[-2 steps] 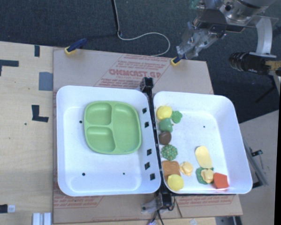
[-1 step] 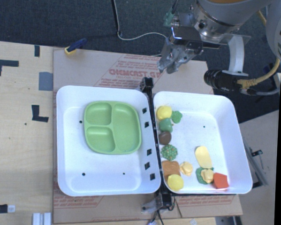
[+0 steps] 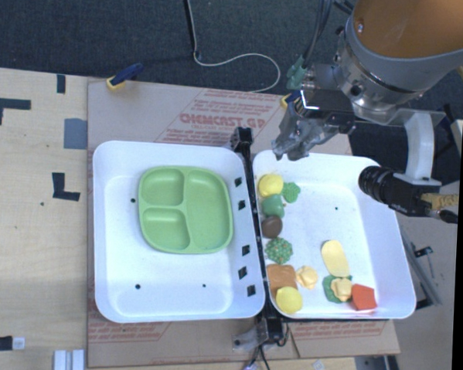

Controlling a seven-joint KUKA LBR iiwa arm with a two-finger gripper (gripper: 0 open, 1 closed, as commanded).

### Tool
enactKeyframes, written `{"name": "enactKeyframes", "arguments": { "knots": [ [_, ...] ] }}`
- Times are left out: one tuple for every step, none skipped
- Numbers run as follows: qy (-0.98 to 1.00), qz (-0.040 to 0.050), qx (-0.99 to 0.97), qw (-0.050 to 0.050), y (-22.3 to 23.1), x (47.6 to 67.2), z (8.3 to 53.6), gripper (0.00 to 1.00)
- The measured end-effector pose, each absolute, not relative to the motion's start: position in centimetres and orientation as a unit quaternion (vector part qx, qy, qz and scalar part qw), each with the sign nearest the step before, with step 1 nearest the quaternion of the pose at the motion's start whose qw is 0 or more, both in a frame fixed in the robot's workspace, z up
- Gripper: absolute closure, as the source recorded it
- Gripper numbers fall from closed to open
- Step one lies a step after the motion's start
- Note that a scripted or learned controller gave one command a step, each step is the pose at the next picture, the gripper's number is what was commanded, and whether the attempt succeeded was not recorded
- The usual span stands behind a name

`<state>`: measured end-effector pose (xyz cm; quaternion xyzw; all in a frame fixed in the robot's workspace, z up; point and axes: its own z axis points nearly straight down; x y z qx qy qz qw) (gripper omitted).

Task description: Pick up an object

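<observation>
From my seat I see the grey two-finger gripper [image 3: 289, 150] hanging over the far rim of the right-hand shallow white bin [image 3: 383, 250], just above the row of toy food; nothing sits between its fingers, but they are dark and bunched against the rim, so I cannot tell whether they are spread or closed.

The things to pick lie in that right bin; along its left wall run a round yellow plastic lemon [image 3: 270, 183], a small green leafy piece [image 3: 290, 193], a second green lump [image 3: 271, 205], a brown rounded piece [image 3: 272, 226], a green broccoli-like head [image 3: 279, 249], an orange-brown block [image 3: 281, 276] and a yellow ball [image 3: 289, 300]; toward the near right corner sit a pale yellow oval slice [image 3: 335, 258], a small yellow bit [image 3: 307, 277], a green-and-yellow piece [image 3: 338, 289] and a red-orange wedge [image 3: 363, 297]. They crowd together, several touching.

The left-hand white bin [image 3: 109, 236] holds a light green three-compartment plastic tray [image 3: 186, 210], lying flat.

The arm's orange band [image 3: 410, 23] is cut off by the top edge; a black cylindrical fitting [image 3: 386, 187] overhangs the right bin's far corner.

Both bins rest on a brown cardboard sheet [image 3: 212, 117] on a pale wooden bench [image 3: 29, 208] marked with dark tape; dark carpet [image 3: 85, 18] and a thin white cable [image 3: 222, 60] lie beyond.
</observation>
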<state>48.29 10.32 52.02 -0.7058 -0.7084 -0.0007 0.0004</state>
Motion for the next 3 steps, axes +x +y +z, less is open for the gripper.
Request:
{"name": "enactKeyframes", "arguments": {
  "knots": [
    [-0.709, 0.0013, -0.705, 0.001, 15.9, 48.3, 50.5, 1.0],
    [-0.705, 0.0091, -0.709, 0.005, 8.6, 48.2, 34.4, 1.0],
    [-0.708, -0.0024, -0.707, -0.002, 8.1, 48.4, 42.4, 1.0]
  ]
}}
